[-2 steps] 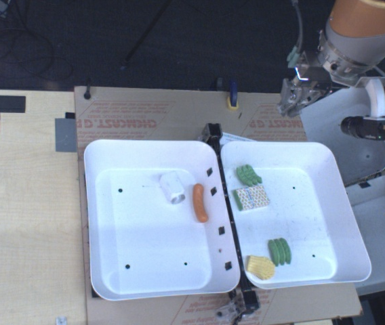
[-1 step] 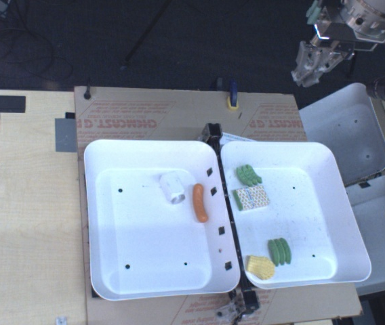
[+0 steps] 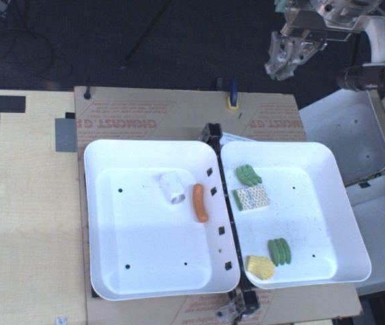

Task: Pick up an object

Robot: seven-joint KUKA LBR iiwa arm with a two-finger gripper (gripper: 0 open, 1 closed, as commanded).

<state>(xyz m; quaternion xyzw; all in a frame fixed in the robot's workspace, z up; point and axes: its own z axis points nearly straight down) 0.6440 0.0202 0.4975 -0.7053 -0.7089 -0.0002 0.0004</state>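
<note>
listing stock at this moment: nothing is lifted yet, so the pick is wholly ahead. left bin [image 3: 104, 249] holds a white cup [image 3: 173, 187] on its side and an orange carrot [image 3: 200, 203] just beside it, close to the divider between the bins. right bin [image 3: 341, 249] holds a green pod [image 3: 249, 175] at the far end, a patterned block [image 3: 252, 198] just below it, a second green pod [image 3: 280, 251] nearer the front, and a yellow corn piece [image 3: 261, 267] next to that, by the front rim. all six items lie loose on the bin floors, none touched by the arm. end effector [image 3: 286, 58] hangs high, beyond the far edge of the worktop [image 3: 30, 215], over the dark background and well apart from both bins; nothing is seen between its fingers, and whether they are apart or together cannot be told from this slant. remaining, by judgement: choose an item, travel over its bin, descend, close, lift. the right-bin items lie nearer the arm's side.
</note>
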